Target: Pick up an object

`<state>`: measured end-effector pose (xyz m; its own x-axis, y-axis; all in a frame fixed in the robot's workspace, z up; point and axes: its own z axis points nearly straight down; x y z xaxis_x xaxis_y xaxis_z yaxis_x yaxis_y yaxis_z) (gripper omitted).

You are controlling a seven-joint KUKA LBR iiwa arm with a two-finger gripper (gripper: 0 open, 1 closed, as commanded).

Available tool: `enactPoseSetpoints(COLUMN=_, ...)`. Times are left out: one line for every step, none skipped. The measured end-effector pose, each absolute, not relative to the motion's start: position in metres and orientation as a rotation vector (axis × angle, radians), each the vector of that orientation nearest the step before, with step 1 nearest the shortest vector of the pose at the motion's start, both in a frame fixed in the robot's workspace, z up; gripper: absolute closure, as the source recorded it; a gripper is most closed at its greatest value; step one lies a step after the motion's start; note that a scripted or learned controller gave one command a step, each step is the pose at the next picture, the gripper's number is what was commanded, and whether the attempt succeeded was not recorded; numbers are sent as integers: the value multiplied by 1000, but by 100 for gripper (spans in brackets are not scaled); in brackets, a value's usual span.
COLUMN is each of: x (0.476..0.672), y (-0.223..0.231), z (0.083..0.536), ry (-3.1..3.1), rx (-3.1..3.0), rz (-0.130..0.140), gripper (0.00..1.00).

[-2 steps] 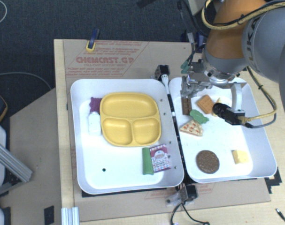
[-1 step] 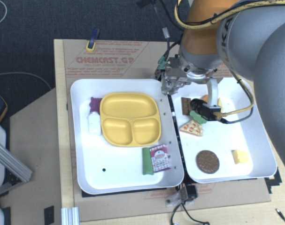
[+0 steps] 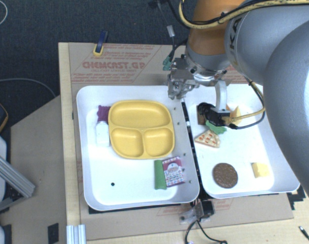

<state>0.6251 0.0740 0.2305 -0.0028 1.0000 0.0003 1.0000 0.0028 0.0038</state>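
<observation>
1. Brown round disc point(image 3: 225, 175) and yellow block point(image 3: 260, 170) lie nearest in the right bin point(image 3: 276, 184), both candidates to pick.
2. Farther back, the gripper point(image 3: 178, 89) hangs over the bins' shared rim; its grasp cannot be judged, and descending there risks striking the rim.
3. Cardboard point(image 3: 118, 60) and dark floor point(image 3: 37, 19) lie beyond.

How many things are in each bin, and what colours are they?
Left bin:
Yellow: 1, divided plate
Purple-and-white: 1, bottle
Green-and-red: 1, packet

Right bin:
Yellow: 1, block
Brown: 1, round cookie
Orange: 1, pizza slice

Total: 6
</observation>
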Motion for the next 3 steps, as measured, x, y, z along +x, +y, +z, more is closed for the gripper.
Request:
enactPoseSetpoints(x=636, y=61, z=225, ry=2217, rx=2220, rz=3, gripper=100)
enactPoseSetpoints(x=618, y=65, z=217, ry=2222, rx=2225, rz=-6, gripper=100)
enactPoseSetpoints(x=620, y=73, z=227, ry=2222, rx=2219, rz=3, gripper=100)
